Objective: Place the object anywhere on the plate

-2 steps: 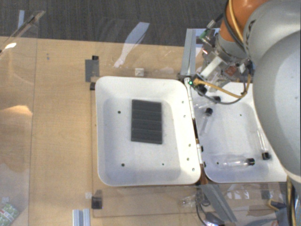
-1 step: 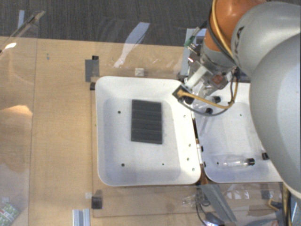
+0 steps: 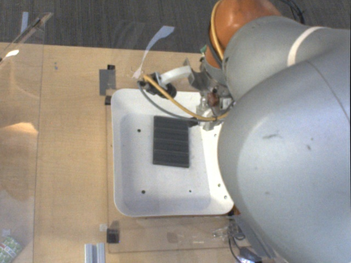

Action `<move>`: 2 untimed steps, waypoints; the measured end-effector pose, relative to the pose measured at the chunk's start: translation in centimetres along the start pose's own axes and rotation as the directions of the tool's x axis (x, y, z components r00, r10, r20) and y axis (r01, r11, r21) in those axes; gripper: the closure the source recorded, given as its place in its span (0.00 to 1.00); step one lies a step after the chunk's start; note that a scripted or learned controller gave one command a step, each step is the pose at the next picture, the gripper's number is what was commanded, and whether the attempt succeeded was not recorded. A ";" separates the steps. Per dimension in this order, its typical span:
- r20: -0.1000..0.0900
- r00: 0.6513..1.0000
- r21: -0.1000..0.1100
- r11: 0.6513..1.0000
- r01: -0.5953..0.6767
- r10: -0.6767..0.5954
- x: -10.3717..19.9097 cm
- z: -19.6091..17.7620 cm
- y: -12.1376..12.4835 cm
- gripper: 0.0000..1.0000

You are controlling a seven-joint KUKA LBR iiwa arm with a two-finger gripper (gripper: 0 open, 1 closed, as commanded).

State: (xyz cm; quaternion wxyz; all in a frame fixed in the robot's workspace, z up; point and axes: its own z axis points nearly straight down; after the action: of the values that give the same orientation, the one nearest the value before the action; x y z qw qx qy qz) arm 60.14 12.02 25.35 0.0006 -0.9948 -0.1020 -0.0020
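A dark grey ribbed rectangular plate (image 3: 171, 142) lies flat in the middle of the left white bin (image 3: 127, 163). My gripper (image 3: 207, 114) hangs at the bin's upper right corner, just right of the plate's top edge and apart from it. The large grey arm (image 3: 285, 141) with its orange band (image 3: 237, 12) covers the gripper's lower part and everything to the right. Yellow and black cables (image 3: 164, 95) loop from the wrist over the bin's top edge. I see no loose object on the plate or on the bin floor around it.
The bin sits on a wooden bench (image 3: 55, 147). Small black clamps stand at its top left (image 3: 109, 81) and bottom left (image 3: 112, 234) corners. A strip of white tape (image 3: 153, 45) sticks up behind the bin. The arm hides the right bin.
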 end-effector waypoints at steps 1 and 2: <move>0.000 0.993 0.000 0.993 0.115 -0.115 -2.1 -3.4 -7.1 1.00; 0.003 0.974 0.000 0.974 0.228 -0.228 -5.6 2.4 -12.3 1.00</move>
State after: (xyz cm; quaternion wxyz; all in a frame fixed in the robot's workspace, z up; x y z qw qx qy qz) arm 52.11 22.94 22.98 0.0002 -0.9765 -0.2154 -0.0006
